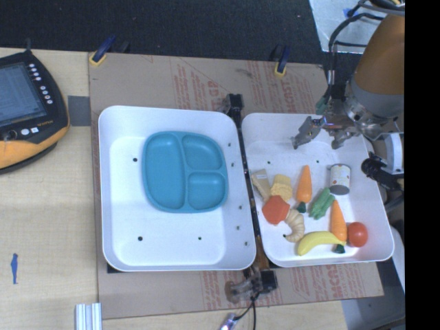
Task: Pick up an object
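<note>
Toy food (pixel 309 208) in right bin (pixel 275 126)

The arm (pixel 382 53) ran out past the right side of the view, so its upper links could not be seen. The handheld control pendant (pixel 24 112) on the tabletop (pixel 48 225) was cut off by the left edge. In the right bin (pixel 275 126), the yellow banana (pixel 317 241) covered the lower end of the orange carrot (pixel 337 222), and the small can (pixel 339 179) bore a label too small to read. The clamp (pixel 249 285) at the near edge was blurred.
</note>
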Action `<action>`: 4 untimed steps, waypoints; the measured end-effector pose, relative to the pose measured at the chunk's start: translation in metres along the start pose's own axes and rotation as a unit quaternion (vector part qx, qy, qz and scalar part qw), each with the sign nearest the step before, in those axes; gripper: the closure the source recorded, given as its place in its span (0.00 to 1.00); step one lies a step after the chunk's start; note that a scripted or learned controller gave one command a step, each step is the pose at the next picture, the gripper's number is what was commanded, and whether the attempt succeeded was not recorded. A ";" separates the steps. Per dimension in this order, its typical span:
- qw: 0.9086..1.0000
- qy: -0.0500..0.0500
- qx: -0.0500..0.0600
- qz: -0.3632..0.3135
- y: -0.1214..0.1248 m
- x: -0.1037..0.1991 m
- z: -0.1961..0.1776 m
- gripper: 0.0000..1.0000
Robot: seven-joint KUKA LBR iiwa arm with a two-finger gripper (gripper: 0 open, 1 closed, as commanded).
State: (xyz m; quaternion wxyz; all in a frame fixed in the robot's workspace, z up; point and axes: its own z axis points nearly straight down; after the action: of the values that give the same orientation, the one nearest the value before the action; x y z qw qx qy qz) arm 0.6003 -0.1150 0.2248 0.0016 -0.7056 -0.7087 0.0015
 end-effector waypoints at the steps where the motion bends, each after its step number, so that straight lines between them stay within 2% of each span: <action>1: 1.000 -0.001 0.001 -0.001 0.030 0.005 0.134 0.00; 2: 1.000 -0.001 -0.001 -0.001 0.054 0.020 0.132 0.00; 3: 1.000 -0.001 0.000 -0.002 0.054 0.019 0.122 1.00; 4: 1.000 -0.001 0.001 -0.002 0.054 0.019 0.122 0.00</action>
State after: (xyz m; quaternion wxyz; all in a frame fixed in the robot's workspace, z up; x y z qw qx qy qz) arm 0.6532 -0.0954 0.1025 0.0014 -0.7043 -0.7099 0.0025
